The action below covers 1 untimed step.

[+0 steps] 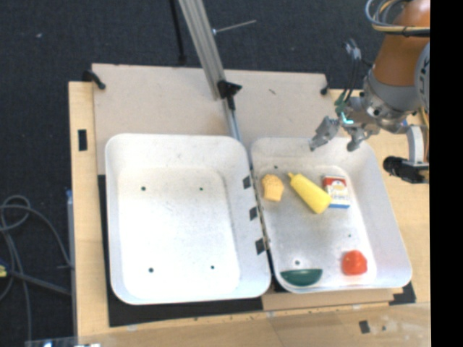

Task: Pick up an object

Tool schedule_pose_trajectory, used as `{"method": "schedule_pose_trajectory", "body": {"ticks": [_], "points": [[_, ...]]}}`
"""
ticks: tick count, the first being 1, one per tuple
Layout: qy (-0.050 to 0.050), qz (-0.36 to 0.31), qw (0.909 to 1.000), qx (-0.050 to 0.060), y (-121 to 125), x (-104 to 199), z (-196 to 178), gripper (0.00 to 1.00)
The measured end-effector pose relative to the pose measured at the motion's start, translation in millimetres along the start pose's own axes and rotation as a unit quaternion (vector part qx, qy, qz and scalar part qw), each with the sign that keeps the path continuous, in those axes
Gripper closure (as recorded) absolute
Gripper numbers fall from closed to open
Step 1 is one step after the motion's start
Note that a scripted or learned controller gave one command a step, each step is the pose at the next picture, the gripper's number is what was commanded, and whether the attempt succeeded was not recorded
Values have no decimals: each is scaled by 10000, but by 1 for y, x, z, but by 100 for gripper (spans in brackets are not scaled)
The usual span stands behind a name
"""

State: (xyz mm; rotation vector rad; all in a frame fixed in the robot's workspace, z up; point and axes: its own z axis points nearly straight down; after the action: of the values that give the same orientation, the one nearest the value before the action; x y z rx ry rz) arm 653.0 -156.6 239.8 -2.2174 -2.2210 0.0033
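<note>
The right bin holds several objects: a tan lumpy piece, a yellow bottle-shaped object lying on its side, a small red-and-white box, a red round object and a dark green bowl-like piece at the front rim. My gripper hangs above the bin's far edge, well above the yellow object and the box. Its two fingers are spread apart, with nothing between them.
The left bin lies beside the right one. A slanted metal pole rises from the bench behind the bins. Cables lie on the dark floor at the left.
</note>
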Motion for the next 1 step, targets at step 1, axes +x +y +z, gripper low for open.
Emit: {"method": "schedule_pose_trajectory", "body": {"ticks": [1], "points": [[-16, -10, 10000, -22, 1, -1, -3, 0]]}}
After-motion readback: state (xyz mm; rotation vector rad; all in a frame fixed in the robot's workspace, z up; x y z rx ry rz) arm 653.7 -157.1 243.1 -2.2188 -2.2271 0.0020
